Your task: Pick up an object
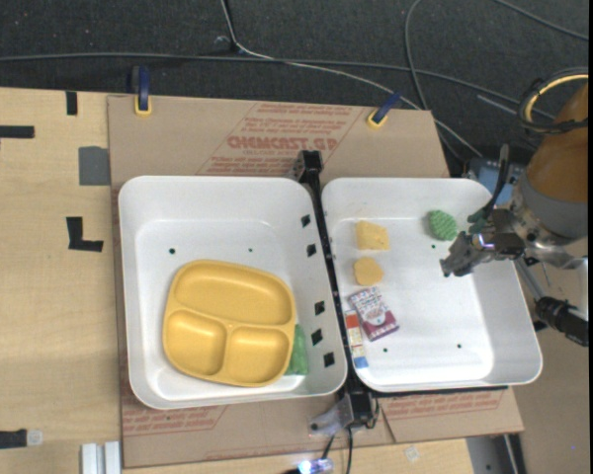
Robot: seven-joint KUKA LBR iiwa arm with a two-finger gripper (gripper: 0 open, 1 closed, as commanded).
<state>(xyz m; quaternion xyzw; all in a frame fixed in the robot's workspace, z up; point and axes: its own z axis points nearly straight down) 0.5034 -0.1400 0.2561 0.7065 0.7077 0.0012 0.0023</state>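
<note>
Here the gripper (462,257) hangs over the right bin (494,363), near its 3 o'clock side, and the arm (558,181) comes in from the right edge. I cannot tell how the hand stands, because it is dark and small in the camera view. Nothing is seen held in it. A green object (441,224) lies just beside the gripper, at about 11 o'clock from it. Two yellow pieces (372,235) lie further toward 9 o'clock, one below the other, apart from each other. A small packet (373,314) with red and white print lies at 7 o'clock from the gripper, near the divider. In the left bin (138,205) rests a yellow tray (227,321) with compartments, and a green thing (298,352) touches its 4 o'clock edge.
</note>
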